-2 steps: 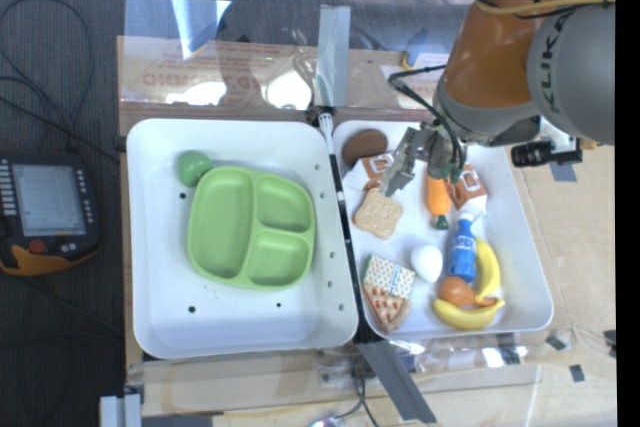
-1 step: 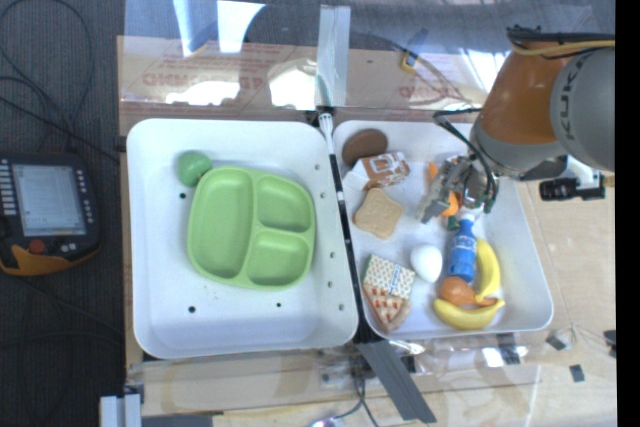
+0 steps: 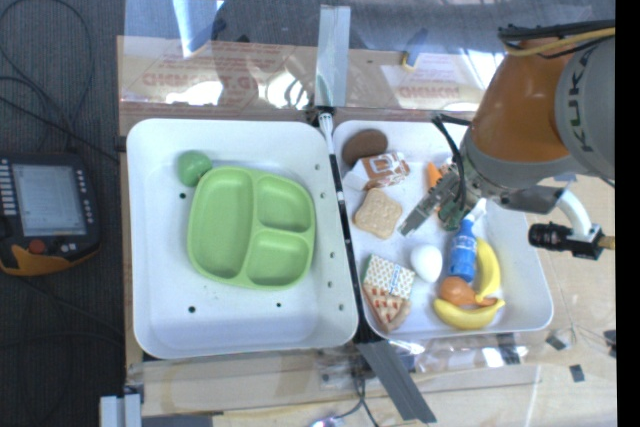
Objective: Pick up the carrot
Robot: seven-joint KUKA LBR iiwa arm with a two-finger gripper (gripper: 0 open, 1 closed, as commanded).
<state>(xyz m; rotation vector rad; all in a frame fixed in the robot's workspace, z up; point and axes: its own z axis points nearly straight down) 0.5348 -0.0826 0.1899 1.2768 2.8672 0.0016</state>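
Note:
The carrot is a small orange piece near the back of the right bin, partly hidden by the arm's wrist. My gripper hangs low in that bin, just in front of the carrot and between a square cracker and a blue bottle. Its fingers look spread, and nothing shows between them. The carrot lies beside the gripper, not in it.
The right bin also holds a brown round item, a wrapped snack, a white egg, a patterned wedge, a banana and an orange fruit. In the left bin lie a green divided plate and a green ball.

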